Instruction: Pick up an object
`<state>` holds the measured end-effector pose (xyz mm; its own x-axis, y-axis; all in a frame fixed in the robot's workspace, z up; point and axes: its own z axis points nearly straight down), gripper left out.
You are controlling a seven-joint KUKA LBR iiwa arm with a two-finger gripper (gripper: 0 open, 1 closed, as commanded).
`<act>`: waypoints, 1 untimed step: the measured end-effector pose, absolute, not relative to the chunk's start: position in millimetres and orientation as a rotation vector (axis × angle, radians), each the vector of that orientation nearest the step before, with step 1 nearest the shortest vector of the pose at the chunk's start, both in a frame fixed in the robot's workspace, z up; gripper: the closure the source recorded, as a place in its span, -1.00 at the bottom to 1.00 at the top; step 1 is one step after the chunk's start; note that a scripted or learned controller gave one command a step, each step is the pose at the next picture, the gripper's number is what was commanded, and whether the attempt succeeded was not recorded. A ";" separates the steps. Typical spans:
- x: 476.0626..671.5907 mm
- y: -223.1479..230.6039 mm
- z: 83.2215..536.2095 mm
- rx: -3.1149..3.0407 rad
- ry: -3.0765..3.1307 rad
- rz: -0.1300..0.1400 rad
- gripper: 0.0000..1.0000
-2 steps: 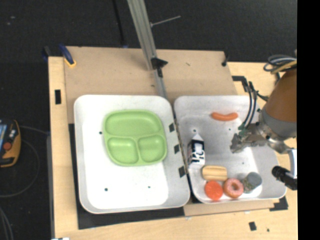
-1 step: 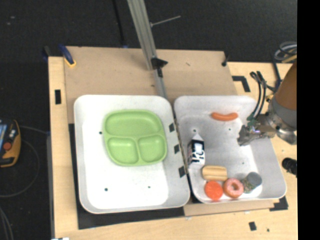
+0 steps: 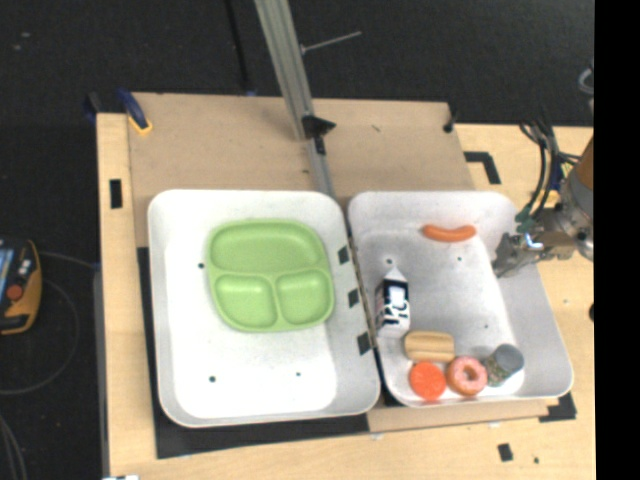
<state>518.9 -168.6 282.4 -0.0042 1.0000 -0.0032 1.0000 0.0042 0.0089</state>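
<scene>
Fingers point(image 3: 512, 251), state impossible to tell, hover at the right bin's point(image 3: 535, 303) edge near a curved orange sausage point(image 3: 448, 232).

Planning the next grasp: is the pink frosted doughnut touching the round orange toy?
Touching: the camera view shows the pink frosted doughnut pressed against the round orange toy, no gap.

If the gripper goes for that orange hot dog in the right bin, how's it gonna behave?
The hot dog looks slim and rounded, so it may roll if nudged. It lies alone, apart from other toys, so access seems easy. Probably light.
</scene>
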 end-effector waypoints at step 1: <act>545.1 -133.6 274.6 2.213 2.226 0.002 1.00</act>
